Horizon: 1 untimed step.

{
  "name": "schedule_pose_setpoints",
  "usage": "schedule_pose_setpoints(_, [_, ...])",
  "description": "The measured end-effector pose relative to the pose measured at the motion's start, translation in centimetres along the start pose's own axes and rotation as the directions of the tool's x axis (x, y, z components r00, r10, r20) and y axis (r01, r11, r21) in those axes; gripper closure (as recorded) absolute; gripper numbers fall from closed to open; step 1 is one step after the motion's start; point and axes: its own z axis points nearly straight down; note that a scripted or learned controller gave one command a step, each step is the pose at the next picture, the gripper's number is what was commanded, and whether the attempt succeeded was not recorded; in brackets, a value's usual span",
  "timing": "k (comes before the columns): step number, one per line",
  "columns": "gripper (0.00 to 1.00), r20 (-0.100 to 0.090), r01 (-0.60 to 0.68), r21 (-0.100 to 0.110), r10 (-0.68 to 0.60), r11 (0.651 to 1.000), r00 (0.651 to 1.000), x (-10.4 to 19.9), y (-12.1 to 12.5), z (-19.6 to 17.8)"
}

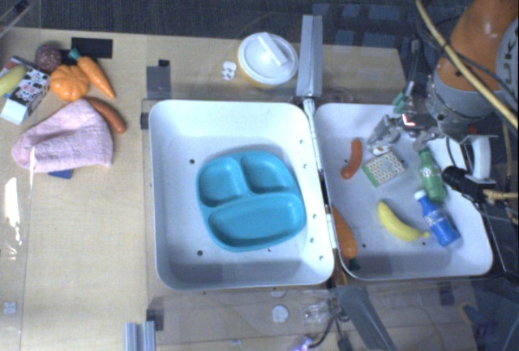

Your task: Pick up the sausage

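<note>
In the camera view, the sausage (352, 158) is seen lying in the right bin (462, 264), just left of the tool (388, 133), whose opening cannot be told. The checkered card (383, 168) beside it could be nudged or grabbed instead.

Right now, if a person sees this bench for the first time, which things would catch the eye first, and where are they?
Probably the bright blue plastic divided tray, which lies in the middle of the left white bin. Next, the colourful items in the right white bin: a reddish-orange sausage near its upper left, a yellow banana lower down, and a green bottle beside a blue bottle. The pincer hangs over that bin, to the right of the sausage.
</note>
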Motion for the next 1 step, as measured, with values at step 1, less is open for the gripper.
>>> schedule_pose_setpoints(1, [0.0, 0.013, 0.057, -0.057, -0.056, 0.997, 0.998, 1.44, 5.67, 7.96])
